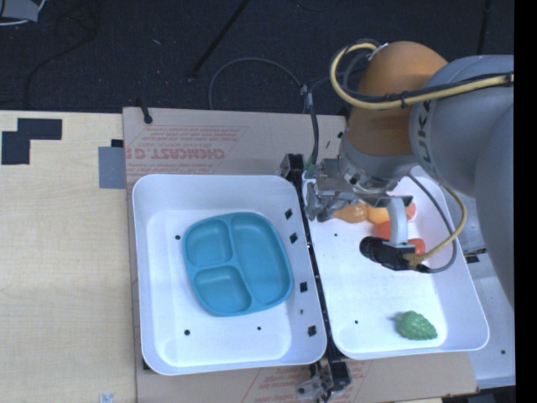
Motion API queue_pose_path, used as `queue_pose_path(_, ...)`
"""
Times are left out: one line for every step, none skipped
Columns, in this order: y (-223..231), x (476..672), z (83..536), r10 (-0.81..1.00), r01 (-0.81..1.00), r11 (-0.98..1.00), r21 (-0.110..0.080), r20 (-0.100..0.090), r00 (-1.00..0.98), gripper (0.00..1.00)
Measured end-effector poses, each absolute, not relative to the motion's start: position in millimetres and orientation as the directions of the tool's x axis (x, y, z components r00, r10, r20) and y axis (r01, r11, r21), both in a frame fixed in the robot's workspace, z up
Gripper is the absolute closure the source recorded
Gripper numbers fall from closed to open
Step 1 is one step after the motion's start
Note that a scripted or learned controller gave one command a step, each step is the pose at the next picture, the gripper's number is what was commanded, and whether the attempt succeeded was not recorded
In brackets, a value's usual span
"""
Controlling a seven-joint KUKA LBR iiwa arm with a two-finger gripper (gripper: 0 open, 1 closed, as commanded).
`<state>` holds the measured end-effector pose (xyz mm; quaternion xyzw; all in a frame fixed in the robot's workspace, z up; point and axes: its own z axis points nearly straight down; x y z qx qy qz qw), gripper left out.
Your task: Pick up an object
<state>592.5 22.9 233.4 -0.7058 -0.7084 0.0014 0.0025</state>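
My gripper (321, 201) hangs low over the far left corner of the right bin (369, 342), close to the wall between the two bins. Just to its right lies a yellow-orange piece (352, 213), with an orange piece (380, 217) beside it. A red-orange piece (414, 246) lies a little nearer, partly hidden by the wrist hardware. A lumpy green object (416, 326) rests alone near the front right corner of that bin. I see nothing held in the gripper.
The left bin (159, 326) holds a blue divided plate (237, 262) at its middle. The arm's grey and orange body (394, 99) covers the far part of the right bin. Bare white floor lies between the gripper and the green object.
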Motion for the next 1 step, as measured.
queue_pose_path(81.6, 605.2, 227.5, 1.000, 1.000, 0.004, -0.003, 0.002, -0.004, 1.00)
